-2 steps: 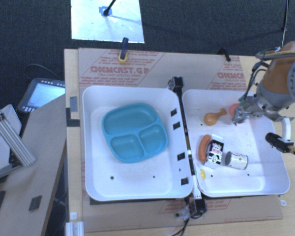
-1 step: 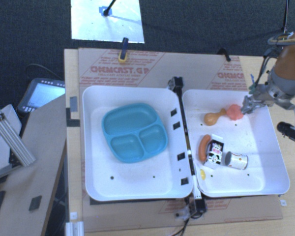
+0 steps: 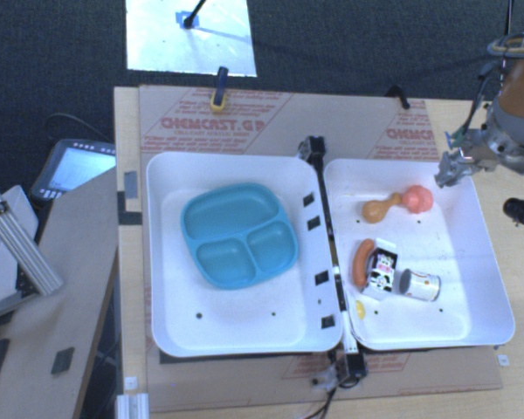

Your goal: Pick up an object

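The gripper [image 3: 451, 169], too blurred to tell its state, hovered over the right white bin's [image 3: 485, 234] far edge, seemingly approaching, so it next needed to descend onto the nearby pink-and-orange toy [image 3: 402, 202].

**Free room in the two bins**

In the right bin [image 3: 485, 260] the things sit in two groups. A pink ball [image 3: 419, 199] and an orange piece [image 3: 381, 206] lie far, while a hot dog [image 3: 362, 264], a box [image 3: 382, 271] and a can [image 3: 419, 285] crowd together nearer. The floor is bare along the right wall and the near edge. In the left bin [image 3: 162, 260] a blue tray [image 3: 238, 234] takes the middle, with bare floor around it. A black divider [image 3: 325, 234] runs between the bins.
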`<action>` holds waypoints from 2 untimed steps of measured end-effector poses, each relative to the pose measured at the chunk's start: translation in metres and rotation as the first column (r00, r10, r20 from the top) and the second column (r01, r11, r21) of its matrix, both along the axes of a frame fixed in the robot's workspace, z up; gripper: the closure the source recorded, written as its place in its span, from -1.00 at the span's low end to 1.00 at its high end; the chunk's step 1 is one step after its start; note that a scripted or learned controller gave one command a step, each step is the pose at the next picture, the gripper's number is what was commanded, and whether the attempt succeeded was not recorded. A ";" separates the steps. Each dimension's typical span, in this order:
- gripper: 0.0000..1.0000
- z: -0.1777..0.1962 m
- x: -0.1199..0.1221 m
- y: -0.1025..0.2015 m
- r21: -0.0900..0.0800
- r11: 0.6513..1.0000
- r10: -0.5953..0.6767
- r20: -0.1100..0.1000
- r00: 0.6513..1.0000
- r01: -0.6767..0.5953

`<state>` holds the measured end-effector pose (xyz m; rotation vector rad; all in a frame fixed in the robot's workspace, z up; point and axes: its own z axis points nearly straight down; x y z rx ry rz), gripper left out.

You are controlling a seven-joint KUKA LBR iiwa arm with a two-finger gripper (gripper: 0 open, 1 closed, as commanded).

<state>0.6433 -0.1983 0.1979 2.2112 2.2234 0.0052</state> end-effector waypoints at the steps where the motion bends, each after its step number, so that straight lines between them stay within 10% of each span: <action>1: 1.00 0.045 0.000 -0.005 -0.001 1.000 0.000 0.001 1.000 0.000; 2: 1.00 0.054 -0.011 0.047 0.003 1.000 0.003 -0.004 1.000 -0.003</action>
